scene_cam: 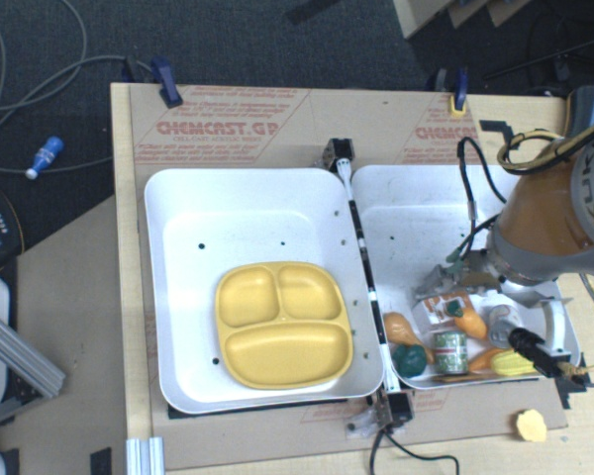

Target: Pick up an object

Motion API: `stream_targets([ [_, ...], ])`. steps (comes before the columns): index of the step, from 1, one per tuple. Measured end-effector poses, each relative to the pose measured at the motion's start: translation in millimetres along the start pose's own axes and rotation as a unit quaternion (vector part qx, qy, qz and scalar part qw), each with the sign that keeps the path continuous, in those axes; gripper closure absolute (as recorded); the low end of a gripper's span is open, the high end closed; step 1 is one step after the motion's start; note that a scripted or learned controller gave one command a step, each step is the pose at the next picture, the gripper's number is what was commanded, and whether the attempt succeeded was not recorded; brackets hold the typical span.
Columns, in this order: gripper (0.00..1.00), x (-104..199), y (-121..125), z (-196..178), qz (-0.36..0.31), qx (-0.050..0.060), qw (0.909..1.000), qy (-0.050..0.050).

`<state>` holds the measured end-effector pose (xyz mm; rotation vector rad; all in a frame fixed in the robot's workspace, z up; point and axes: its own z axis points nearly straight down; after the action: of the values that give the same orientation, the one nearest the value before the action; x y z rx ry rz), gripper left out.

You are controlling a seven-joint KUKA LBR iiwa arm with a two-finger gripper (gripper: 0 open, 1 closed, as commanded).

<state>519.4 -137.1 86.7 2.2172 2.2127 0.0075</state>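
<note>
The right bin (406, 216) holds a cluster of small toy items in its near corner. They include a brown-orange egg shape (401, 328), a dark green round piece (411, 360), a small labelled can (449, 352), a carrot-like piece (467, 318) and a yellow piece (512, 365). My gripper (447, 287) hangs low over the far edge of this cluster, just above the carrot-like piece, with the grey and orange arm (544, 216) behind it. The wrist hides part of the pile on the right.
A yellow divided plate (282, 325) lies in the left bin (178, 226). A small yellow lump (531, 425) rests on the bench in front of the right bin. Black cables (470, 181) loop over the right bin's back. Blue clamps (165, 82) grip the bench's far edge.
</note>
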Motion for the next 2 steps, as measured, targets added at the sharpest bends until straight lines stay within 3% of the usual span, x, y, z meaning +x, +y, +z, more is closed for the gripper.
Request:
stream_targets([
  [1,0.0,-83.8,49.6,2.3,0.0,0.007,1.0,0.006],
  [2,0.0,-61.4,-44.7,2.1,0.001,0.009,1.0,0.003],
])
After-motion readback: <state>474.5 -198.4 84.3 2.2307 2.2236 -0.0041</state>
